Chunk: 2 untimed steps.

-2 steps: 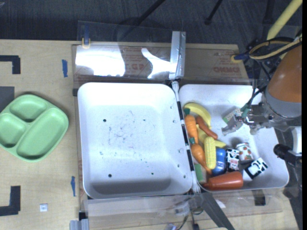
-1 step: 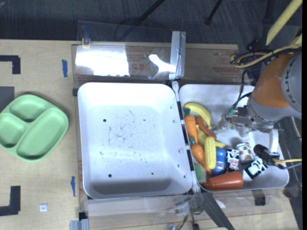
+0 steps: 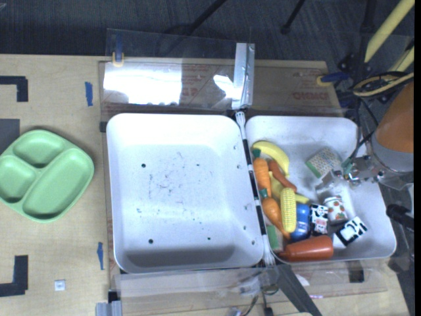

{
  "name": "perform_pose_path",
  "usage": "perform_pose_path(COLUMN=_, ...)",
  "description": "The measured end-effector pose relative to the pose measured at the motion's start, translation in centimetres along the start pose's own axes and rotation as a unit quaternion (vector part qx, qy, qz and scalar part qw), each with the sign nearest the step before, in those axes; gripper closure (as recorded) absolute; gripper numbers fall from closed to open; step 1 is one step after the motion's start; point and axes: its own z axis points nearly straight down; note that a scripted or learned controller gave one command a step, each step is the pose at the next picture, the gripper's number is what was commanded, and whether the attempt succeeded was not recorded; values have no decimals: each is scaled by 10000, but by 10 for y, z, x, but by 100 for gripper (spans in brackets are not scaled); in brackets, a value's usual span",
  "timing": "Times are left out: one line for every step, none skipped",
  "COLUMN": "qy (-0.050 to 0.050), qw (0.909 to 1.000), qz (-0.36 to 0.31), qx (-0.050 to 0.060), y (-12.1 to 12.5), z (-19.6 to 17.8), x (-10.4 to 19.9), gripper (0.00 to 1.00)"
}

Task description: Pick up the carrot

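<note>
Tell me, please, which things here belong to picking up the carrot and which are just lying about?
For the job:
- slim orange carrot, at the right bin's left wall
- tool, over the right bin

Lying about:
- curved yellow banana
- yellow corn cob
- red sausage-shaped toy
- green divided plate, left of the bins

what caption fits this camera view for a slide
Orange carrot among toy food along right white bin's left wall; grey arm's gripper beside it.
</note>
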Motion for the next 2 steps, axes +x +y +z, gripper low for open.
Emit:
perform_pose_path(qy=-1, qw=9910, qz=1340, qx=-10, y=3, z=21, x=34, gripper=0)
perform_pose_path(qy=4, qw=9546, qz=2980, qx=-15, y=-2, z=21, x=86, gripper=0)
